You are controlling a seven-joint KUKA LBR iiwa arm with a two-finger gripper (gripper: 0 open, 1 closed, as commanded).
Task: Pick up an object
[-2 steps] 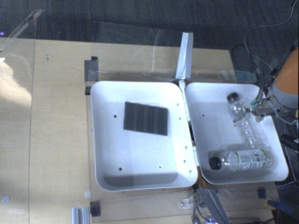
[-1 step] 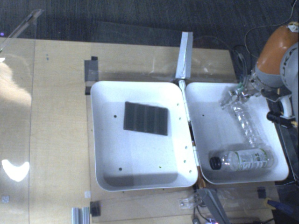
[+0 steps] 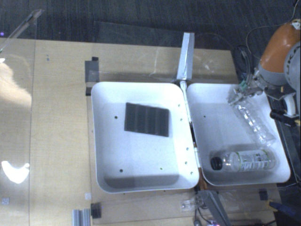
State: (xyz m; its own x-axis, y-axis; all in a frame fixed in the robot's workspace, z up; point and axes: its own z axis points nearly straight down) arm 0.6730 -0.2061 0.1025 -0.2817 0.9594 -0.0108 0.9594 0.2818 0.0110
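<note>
Bottle (image 3: 242, 160) of clear plastic with a black cap lies on its side along the near wall of the right bin (image 3: 207, 126), cap pointing toward the divider. It looks empty, so I judge it light, slick and prone to roll or dent under a hard squeeze; taking it across the labelled middle of the barrel, jaws square to its long axis, seems safest. A crumpled clear wrapper (image 3: 251, 119) lies farther back in the same bin, flimsy and hard to read. The gripper (image 3: 245, 89) hangs over that bin's far right corner, well apart from the bottle; whether it is spread or closed cannot be told. A dark ribbed pad (image 3: 146, 119) lies flat in the left bin (image 3: 106, 140).
</note>
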